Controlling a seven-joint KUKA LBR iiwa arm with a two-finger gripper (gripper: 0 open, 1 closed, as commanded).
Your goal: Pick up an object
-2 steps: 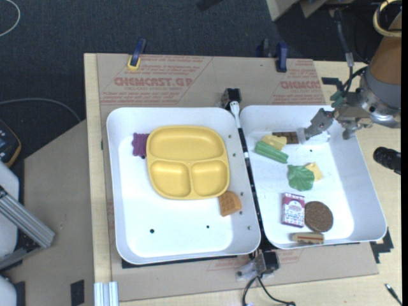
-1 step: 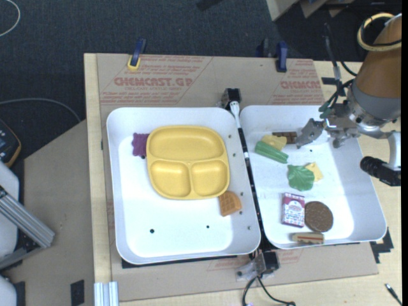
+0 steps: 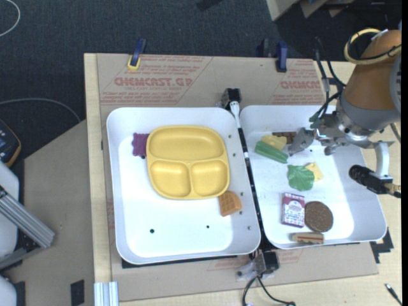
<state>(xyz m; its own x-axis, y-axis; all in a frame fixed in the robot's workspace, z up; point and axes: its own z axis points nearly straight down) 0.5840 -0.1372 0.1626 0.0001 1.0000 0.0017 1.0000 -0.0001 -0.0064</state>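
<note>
The gripper [image 3: 301, 142] hangs over the upper middle of the right bin [image 3: 373, 225], at the end of a grey arm with an orange band [image 3: 373, 75] that reaches in from the right. Whether it is released or clenched cannot be told at this size, and nothing can be seen held in it.

Just to the gripper's left lies a long green piece with a pale yellow end [image 3: 272, 150], tilted, looking like a toy ear of corn. It is close to the gripper tip, though contact cannot be confirmed. Just above that sits a small dark brown item [image 3: 282, 134], partly hidden.

Below the gripper rests a rounded green lump [image 3: 300, 177] with a small yellow piece [image 3: 315, 171] touching its right side. Further below are a small red and white packet [image 3: 294, 210] and, just to its right, a round dark brown disc [image 3: 319, 216]. A thin brown stick [image 3: 308, 238] lies at the bin's lower edge.

Well to the gripper's left, the left bin [image 3: 185, 247] holds a yellow divided plate [image 3: 189, 160] with three compartments. A purple object [image 3: 139, 145] peeks from the plate's far left side, and a small tan block [image 3: 230, 203] sits at its lower right corner.
</note>
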